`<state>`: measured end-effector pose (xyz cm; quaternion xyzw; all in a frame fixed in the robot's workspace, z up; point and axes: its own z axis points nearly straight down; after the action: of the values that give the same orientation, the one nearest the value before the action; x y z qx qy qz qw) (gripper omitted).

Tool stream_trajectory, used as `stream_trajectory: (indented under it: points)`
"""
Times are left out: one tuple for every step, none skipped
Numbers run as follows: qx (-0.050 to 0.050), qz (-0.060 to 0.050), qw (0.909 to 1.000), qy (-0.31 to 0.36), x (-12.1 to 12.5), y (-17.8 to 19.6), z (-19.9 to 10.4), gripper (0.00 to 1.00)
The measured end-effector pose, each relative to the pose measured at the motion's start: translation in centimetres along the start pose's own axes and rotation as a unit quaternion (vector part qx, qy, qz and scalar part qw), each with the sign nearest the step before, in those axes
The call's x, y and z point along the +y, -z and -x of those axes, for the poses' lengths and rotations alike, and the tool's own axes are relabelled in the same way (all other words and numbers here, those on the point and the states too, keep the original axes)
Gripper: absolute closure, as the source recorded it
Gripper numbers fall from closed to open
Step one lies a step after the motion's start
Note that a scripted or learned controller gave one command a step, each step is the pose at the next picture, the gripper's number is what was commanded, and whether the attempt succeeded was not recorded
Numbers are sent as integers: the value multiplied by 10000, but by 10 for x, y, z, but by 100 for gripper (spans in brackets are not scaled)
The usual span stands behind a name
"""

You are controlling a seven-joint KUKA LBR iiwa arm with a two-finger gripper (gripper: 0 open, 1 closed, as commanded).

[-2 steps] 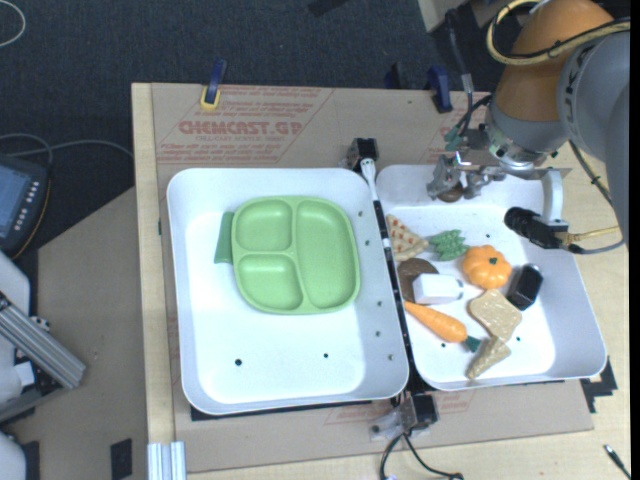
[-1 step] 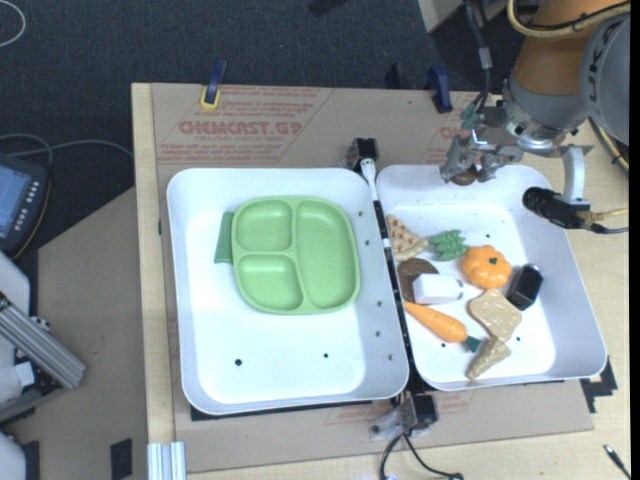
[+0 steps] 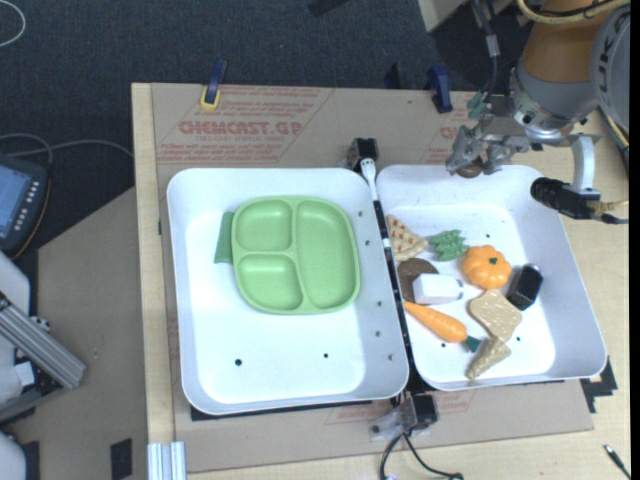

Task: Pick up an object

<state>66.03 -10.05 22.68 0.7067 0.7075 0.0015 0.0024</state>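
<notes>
Down at the near edge of the right shallow white bin (image 3: 580,313) lie a tan wedge-shaped toy (image 3: 487,358) and an orange toy carrot (image 3: 436,321), with a small orange pumpkin (image 3: 485,267) behind them. From the one camera, the hand (image 3: 478,154) hangs over the bin's far rim, well apart from them; whether it is open I cannot tell. Nothing looks picked yet.

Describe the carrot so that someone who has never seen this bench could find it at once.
Look in the right-hand white bin, which holds a cluster of toy foods. Near the bin's front, by the divider between the bins, lies the carrot. It is the only long, thin orange piece, with a small green stub at one end, while the other orange item, the pumpkin, is round.
</notes>
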Motion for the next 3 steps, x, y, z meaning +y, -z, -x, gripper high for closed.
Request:
stream_trajectory:
  points:
    - [18,-32,10000,23,-3,-1,-49,100]
    - [19,-47,10000,23,-24,-10,-104,100]
    - [14,-40,10000,14,-34,-5,-141,100]
